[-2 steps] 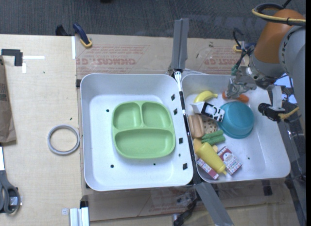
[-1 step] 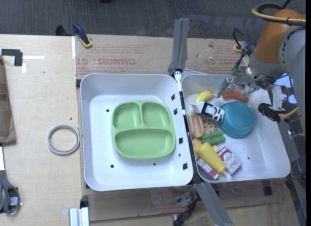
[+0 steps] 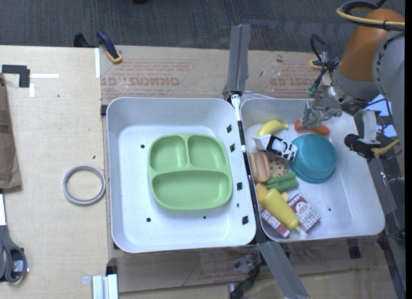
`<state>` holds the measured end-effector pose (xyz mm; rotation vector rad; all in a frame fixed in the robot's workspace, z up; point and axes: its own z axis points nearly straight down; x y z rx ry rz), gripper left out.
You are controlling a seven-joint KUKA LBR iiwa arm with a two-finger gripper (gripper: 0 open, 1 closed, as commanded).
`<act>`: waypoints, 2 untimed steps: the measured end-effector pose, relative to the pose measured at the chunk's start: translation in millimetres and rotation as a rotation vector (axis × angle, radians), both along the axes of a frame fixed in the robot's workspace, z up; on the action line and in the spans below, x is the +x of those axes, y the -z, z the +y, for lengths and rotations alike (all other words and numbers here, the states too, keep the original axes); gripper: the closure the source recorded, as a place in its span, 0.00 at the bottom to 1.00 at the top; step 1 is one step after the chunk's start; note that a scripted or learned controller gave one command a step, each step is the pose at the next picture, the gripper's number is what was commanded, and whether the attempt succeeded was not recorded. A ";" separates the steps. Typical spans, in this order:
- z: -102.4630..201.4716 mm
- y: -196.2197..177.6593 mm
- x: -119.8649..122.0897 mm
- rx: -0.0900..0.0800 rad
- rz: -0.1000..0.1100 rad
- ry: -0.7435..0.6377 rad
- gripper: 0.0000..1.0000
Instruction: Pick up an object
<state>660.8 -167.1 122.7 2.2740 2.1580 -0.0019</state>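
Over the right bin, your gripper sits low at the far wall; you cannot tell its grip state. Just beside its tip lies one orange carrot. Below it sits one teal bowl; to its left, one banana. Farther left, the other bin holds one green divided plate.

- Pale green divided plate, left white bin
- Teal bowl, right bin
- Yellow banana, far
- Yellow bottle, near
- Orange carrot
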 end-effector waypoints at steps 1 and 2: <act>0.1 0.1 0.0 0.000 0.000 0.000 0.00; -27.2 21.9 3.0 0.003 -0.012 0.227 0.00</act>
